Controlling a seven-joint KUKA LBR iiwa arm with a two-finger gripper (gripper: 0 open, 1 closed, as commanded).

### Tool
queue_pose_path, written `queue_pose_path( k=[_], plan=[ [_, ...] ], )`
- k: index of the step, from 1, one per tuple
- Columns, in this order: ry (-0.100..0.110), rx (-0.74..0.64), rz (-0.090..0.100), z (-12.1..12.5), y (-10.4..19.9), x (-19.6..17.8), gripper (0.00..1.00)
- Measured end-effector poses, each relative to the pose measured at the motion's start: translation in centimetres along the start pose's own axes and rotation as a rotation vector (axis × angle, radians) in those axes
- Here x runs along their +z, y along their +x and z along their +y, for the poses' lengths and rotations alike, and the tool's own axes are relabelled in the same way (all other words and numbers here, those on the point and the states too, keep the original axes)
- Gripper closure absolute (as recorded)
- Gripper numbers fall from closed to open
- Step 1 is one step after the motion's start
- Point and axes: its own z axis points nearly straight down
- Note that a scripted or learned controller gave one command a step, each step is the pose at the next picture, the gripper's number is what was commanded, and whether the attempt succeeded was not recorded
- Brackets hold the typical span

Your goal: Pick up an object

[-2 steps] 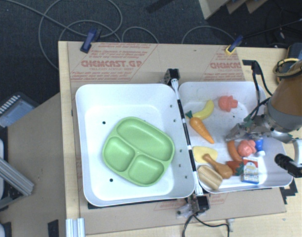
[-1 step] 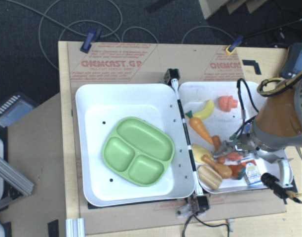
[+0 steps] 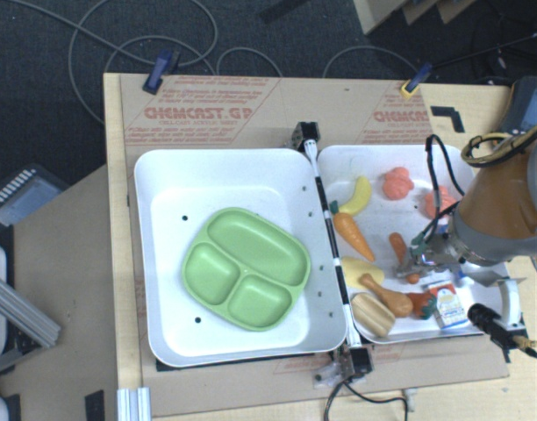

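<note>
Cardboard-topped bench (image 3: 251,103): end effector (image 3: 419,257) hovers low over toy food at lower right, grip state unclear; descend squarely on one item.

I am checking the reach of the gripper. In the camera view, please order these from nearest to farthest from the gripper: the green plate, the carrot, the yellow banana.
From the gripper:
1. The carrot, in the right bin, just to its left.
2. The yellow banana, in the right bin, farther up and left.
3. The green plate, in the left bin.
</note>
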Motion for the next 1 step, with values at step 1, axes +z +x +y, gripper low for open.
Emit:
queue_pose_path(
  k=[1],
  plan=[
    [0.000,-0.003,0.001,4.46,6.74,-9.03,1.00]
  ],
)
